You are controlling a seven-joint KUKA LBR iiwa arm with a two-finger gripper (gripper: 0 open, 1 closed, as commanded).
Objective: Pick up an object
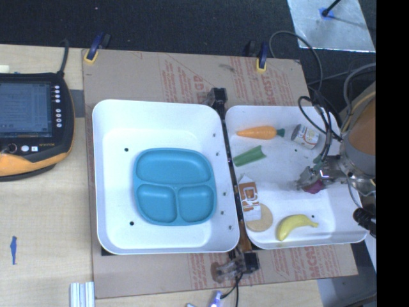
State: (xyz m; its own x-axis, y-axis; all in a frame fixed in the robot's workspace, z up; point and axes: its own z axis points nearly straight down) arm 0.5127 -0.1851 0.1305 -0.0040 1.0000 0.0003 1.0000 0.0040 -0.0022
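1. You see the claw (313, 181) low in the right bin (281, 238), near its right wall, at the end of the arm (361, 133) that comes in from the right.
2. Right at the claw tip there is a small dark purple thing (312, 186). It seems to sit between or just under the tips, but this part is too small and blurred for certainty.
3. For that reason I cannot tell whether the claw is released or clenched, or whether it grasps anything.
4. If the purple thing is the target, it lies directly at the claw, not to one side. So, in my judgement, the coming move depends more on height and closing than on travel.
5. The other things in this bin all lie to the picture's left of the claw or nearer the front wall:
   - the carrot (259, 132) is up and left, long axis across the bin;
   - the green piece (248, 155) is left, slightly tilted;
   - the banana (294, 226) is just below, near the front wall;
   - the round cookie (259, 219) is down and left.
6. The left bin (108, 171) holds a blue tray (174, 185), well apart from the claw.
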